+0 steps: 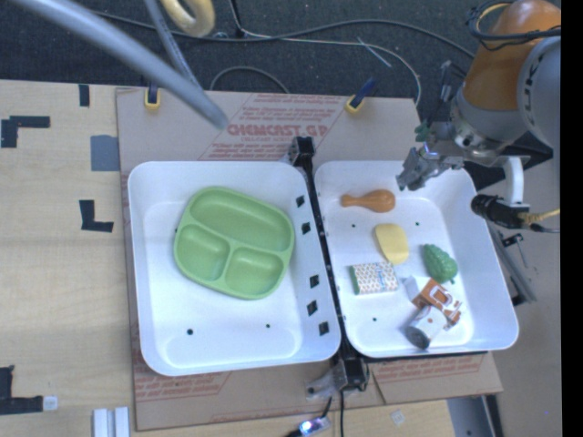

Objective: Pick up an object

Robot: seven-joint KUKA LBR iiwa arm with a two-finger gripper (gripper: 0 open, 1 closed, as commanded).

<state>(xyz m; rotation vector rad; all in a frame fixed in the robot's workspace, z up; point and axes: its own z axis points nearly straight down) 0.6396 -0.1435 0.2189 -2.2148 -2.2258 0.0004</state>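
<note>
Your bench (55,244) is pale wood with black tape marks, and on it lies a brown cardboard sheet (264,130) printed in red; you can read "CHEMCAST" along its far edge, the rest too small to make out. Two shallow white bins sit side by side on that sheet. The left bin (155,271) carries a green divided tray (235,242) with three compartments, lying flat and turned slightly.

Look right now: the arm (510,62) comes in from the upper right, orange band above grey wrist, bent down over the far corner of the right bin (483,271). Its gripper (414,173) hangs just above the bin's far rim, tips pointing down and left; you cannot tell from here whether the claw is apart or together, and nothing shows between the tips.

In the right bin, your candidates: a brown drumstick-shaped toy (369,200) lies nearest the gripper, just below and left of it. Beside that, a pale yellow block (392,242). Then a checked patterned packet (374,279), a green leafy toy (440,263), and an orange-and-white item (435,304) touching a grey cylinder (418,333) near the front.
</note>
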